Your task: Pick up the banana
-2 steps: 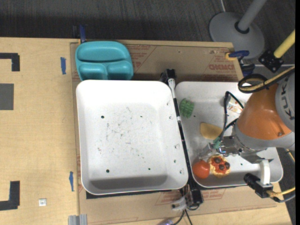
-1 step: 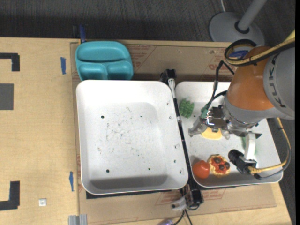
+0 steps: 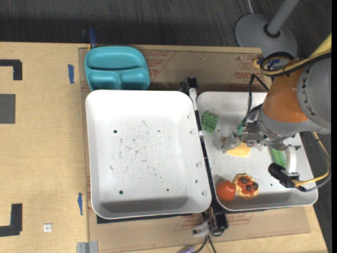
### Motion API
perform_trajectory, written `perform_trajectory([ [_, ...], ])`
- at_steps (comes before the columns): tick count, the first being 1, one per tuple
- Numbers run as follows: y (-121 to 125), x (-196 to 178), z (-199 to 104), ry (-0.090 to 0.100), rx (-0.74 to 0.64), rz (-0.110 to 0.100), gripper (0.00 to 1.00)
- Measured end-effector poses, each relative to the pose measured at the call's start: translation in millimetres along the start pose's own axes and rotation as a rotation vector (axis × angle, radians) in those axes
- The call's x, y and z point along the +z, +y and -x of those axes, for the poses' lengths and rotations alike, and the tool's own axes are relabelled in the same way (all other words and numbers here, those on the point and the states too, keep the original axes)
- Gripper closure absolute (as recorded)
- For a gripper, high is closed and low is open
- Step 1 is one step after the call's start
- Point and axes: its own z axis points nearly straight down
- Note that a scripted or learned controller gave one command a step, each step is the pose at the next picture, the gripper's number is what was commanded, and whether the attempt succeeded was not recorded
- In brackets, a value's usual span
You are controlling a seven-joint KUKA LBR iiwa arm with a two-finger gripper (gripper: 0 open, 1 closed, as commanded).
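The big left bin [image 3: 142, 152] sits bare and white with only faint scuffs on its floor, and it takes up the middle of the bench [image 3: 37, 141]. Beside it on the right, touching along a black clamp strip, is the right bin [image 3: 231, 101], and that's where all the action is. The arm [image 3: 295, 96] comes in from the right, grey body with the orange band showing, and hangs over the right bin's middle. Behind the left bin rests a teal divided tray [image 3: 117, 67]. Down at the gripper [image 3: 239, 141], the metal fingers sit right at the banana [image 3: 240, 151], a yellow piece lying on the bin floor just below and touching the fingertips; how far apart the jaws stand, I can't tell from this angle, and I can't see the banana between them. A green ridged piece [image 3: 209, 121] lies near the bin's upper left. Another green item [image 3: 278, 157] shows under the wrist on the right. At the front edge sit a pizza-slice toy [image 3: 246, 185] and, touching its left side, a red tomato [image 3: 226, 190].
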Motion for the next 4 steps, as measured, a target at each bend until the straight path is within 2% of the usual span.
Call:
perform_trajectory([
  [1,1,-10,0,0.000,0.000,0.003,1.00],
  [3,2,-30,-1,-0.002,0.000,0.007,1.00],
  [4,-75,-81,-82,0.002,-0.294,-0.002,1.00],
])
